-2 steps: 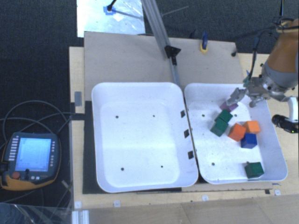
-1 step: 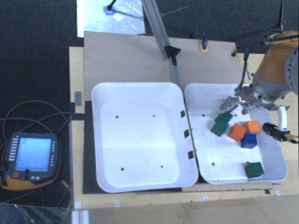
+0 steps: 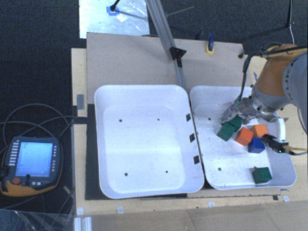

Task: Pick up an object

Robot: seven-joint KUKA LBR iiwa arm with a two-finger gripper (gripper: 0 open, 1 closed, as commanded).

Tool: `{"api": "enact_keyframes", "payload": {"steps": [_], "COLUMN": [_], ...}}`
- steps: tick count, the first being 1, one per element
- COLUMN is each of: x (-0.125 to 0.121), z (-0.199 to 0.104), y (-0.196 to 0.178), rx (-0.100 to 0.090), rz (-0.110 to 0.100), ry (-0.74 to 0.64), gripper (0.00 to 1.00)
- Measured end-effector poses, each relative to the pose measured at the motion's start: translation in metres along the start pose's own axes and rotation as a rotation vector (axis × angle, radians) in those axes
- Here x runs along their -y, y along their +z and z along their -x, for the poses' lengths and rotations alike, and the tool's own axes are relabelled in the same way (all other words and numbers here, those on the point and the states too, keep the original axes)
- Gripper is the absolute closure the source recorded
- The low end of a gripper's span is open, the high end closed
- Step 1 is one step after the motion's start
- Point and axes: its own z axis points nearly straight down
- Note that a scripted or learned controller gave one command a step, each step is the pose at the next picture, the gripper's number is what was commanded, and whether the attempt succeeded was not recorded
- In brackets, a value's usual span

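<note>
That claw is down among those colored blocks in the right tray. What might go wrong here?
The blocks sit bunched together: a green block lies right at the gripper, with an orange block and a blue block close beside it. The gripper might nudge the neighbours aside or catch two at once. It might also pinch the green block by an edge, so it slips out on lifting. Another green block lies apart, near the tray's front, and looks easier to take.
</note>
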Motion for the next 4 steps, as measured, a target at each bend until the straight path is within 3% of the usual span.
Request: {"api": "enact_keyframes", "payload": {"steps": [1,4], "x": [-0.002,-0.014], "z": [0.001,-0.008], "y": [-0.014,-0.197], "rx": [0.001,0.003], "rz": [0.006,0.011], "ry": [-0.002,-0.003], "gripper": [1.00,1.00]}}
